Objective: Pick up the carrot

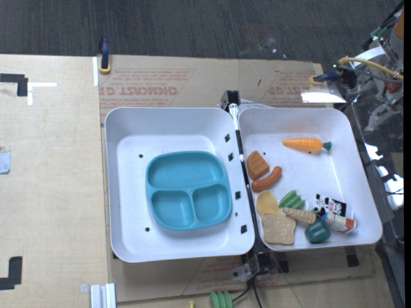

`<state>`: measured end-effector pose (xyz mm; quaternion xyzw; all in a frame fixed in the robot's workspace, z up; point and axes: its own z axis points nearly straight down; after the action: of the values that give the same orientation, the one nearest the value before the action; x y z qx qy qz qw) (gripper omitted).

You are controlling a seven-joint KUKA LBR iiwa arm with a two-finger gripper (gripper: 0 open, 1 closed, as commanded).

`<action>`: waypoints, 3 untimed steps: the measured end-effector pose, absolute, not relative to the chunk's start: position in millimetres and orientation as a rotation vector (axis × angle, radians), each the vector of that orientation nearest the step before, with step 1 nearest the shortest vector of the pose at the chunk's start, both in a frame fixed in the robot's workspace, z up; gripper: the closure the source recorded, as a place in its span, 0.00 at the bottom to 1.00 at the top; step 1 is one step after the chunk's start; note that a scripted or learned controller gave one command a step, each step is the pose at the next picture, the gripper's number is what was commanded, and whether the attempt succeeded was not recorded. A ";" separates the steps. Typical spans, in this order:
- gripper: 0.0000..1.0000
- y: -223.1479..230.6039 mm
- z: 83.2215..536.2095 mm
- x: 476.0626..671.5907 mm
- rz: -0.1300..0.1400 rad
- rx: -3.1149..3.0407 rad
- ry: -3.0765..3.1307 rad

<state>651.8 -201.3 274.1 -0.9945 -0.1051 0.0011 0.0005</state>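
Carrot (303,144) lies on its side in the right bin (360,172), orange body pointing towards the left bin (110,172) and its green top (326,146) towards the arm's side. Nothing touches it. Below the carrot and towards the divide between the bins sit a brown ridged piece (257,164) and a reddish sausage (266,178), close together. Further below the carrot is a cluster: a yellow chip (268,203), a slice of toast (279,229), green pea pods (292,199), a dark green item (316,233) and a small carton (331,206) with black and white patches, its label too small to read. Well to the left of the carrot, a blue divided plate (189,190) rests in the left bin.

Above the carrot, beyond the bins' far rims, cardboard (148,82) on the tabletop (45,172) carries red printed lettering that runs upside down; it looks like "CHEMCAST GP", though I cannot be sure.

Up and to the right of the carrot, well apart from it, the hand (384,69) sits among cables and metal at the frame's edge. Whether it is spread or pressed together cannot be told.
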 end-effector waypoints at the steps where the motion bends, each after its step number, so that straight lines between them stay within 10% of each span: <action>1: 0.00 -187.3 157.9 633.4 0.009 -3.123 -0.309; 2: 0.00 -152.5 91.0 642.0 0.009 -3.120 -0.327; 3: 1.00 -152.9 100.3 642.0 0.012 -3.119 -0.328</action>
<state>642.0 -152.9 100.3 -0.9945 -0.1046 0.0039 0.0028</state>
